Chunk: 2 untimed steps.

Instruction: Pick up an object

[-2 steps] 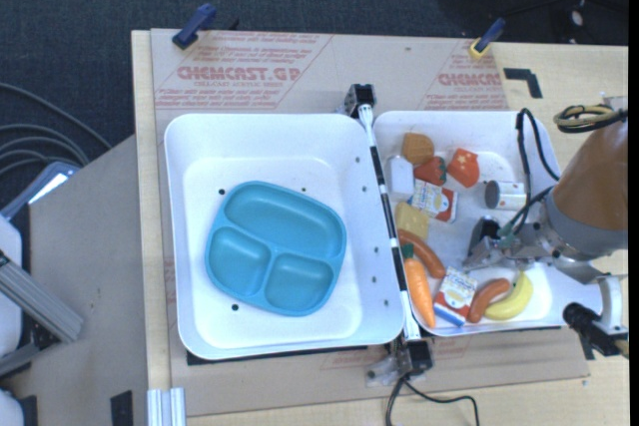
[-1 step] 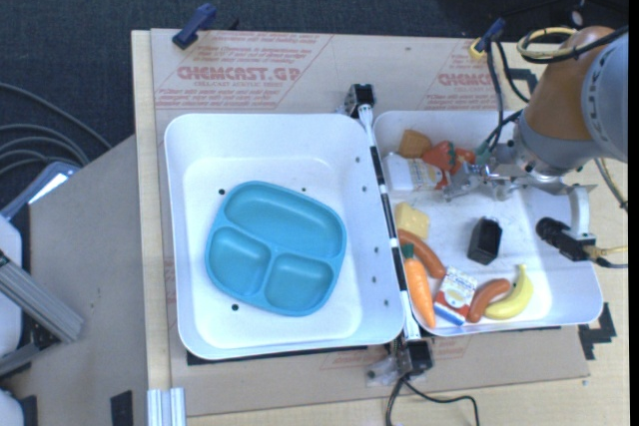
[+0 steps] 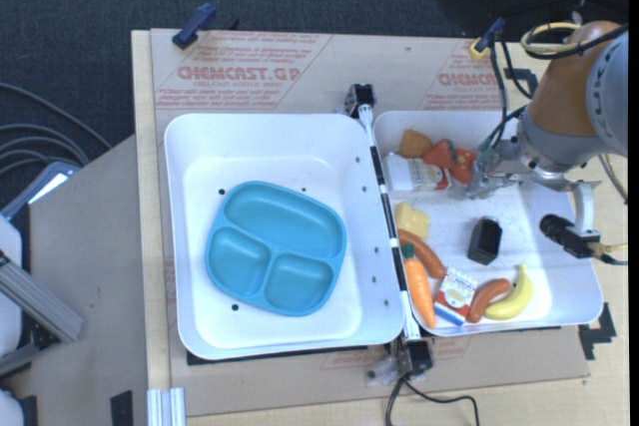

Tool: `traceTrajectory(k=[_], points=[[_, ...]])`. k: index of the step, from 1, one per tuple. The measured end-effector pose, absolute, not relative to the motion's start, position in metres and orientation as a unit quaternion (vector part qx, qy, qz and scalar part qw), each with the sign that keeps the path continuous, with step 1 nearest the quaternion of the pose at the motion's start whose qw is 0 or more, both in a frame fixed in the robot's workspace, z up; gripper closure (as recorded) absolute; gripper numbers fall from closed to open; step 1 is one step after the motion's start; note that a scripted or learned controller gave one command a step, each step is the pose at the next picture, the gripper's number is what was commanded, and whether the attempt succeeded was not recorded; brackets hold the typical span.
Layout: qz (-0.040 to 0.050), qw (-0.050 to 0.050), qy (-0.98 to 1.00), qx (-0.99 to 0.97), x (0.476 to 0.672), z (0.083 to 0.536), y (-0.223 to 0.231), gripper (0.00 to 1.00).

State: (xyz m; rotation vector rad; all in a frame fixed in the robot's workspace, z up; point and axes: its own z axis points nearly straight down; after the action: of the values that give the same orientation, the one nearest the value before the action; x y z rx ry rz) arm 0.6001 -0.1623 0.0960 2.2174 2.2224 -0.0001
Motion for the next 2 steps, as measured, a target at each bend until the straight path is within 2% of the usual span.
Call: traceTrajectory(k=[1,2], points=[[-0.0001,0.001,0.708,0.706,0.600,0.096,-0.162,0.00],[0.0002,0.002,0.708,0.706,0.601,0.106,-0.162,1.00]])
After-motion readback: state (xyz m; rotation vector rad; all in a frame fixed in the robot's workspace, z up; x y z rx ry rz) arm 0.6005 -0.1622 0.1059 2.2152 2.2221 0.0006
